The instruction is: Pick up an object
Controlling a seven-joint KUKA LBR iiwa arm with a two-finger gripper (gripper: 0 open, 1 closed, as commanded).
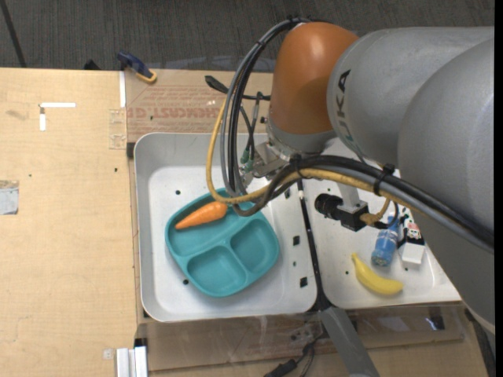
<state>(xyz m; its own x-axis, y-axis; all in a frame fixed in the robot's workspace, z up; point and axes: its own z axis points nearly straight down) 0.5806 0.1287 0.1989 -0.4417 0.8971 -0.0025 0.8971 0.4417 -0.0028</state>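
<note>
The claw is low over the back right part of the left bin, mostly hidden under the orange wrist and the cables. I cannot tell if it is spread or pressed together.

The nearest object is the carrot. It lies just beside the claw, across the back compartment of the teal tray, with its thick end toward the claw and its thin tip over the tray's left rim. I judge this to be the object to pick.

For a good grasp, I think the claw should come down over the thicker half and close across the carrot's short width, not along its length. The carrot is a smooth cone and looks like plastic, so it can slide out toward the thin end if it is pinched there. The claw must also stay clear of the tray's raised rim and dividers, because this light, glossy tray with three compartments could tip or be dragged along.

In the right bin, well apart from the claw, lies a yellow banana, curved and smooth. Near it stands a small blue bottle, and beside that is a small white box. Both bins are white, hard and shallow, with rounded corners. The desk around them is pale wood, matte and flat.
</note>
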